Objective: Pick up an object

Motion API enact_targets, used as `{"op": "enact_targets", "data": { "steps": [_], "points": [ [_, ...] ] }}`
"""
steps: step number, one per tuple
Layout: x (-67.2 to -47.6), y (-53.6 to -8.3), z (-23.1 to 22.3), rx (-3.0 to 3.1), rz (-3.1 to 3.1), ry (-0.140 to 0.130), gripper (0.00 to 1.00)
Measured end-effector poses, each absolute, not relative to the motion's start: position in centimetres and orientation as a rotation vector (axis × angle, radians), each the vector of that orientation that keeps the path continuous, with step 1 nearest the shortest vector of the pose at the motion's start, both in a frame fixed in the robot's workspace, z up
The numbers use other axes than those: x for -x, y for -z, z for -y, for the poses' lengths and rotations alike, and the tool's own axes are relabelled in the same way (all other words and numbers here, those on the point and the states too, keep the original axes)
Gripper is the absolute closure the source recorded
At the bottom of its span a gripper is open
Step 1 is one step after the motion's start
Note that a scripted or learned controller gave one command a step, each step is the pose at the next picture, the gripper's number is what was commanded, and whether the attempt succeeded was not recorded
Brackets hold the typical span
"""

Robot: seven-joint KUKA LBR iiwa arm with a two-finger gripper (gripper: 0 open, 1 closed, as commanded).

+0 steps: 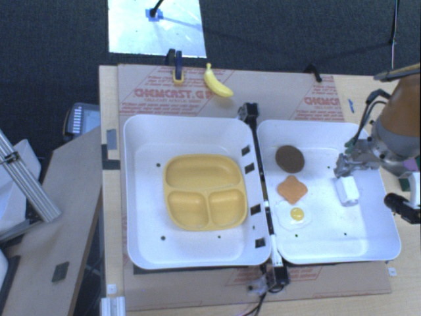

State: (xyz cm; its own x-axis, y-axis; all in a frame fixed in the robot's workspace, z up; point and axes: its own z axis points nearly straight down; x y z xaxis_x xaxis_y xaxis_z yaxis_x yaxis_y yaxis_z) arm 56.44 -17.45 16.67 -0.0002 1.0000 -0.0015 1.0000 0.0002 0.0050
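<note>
The right bin (368,242) holds a round brown patty (289,157), an orange piece (292,189), a fried egg toy (294,214) and a small white block (346,191). My gripper (349,164) hangs over the right side of this bin, just above the white block and to the right of the patty. I see nothing held between its fingers. The arm enters from the right edge of the view.
The left bin (141,176) holds a yellow divided tray (202,192). A toy banana (217,83) lies on the board behind the bins, next to a yellow clamp (177,68). Black clips run along the divider (255,176) between the bins.
</note>
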Motion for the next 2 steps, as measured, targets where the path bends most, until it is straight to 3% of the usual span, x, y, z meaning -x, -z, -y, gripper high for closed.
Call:
{"op": "enact_targets", "data": {
  "steps": [1,2],
  "points": [
    [-56.1,-23.0,17.6,-2.212,-2.220,-0.006,1.00],
    [-57.1,-28.3,18.1,-2.211,-2.221,-0.006,1.00]
  ]
}}
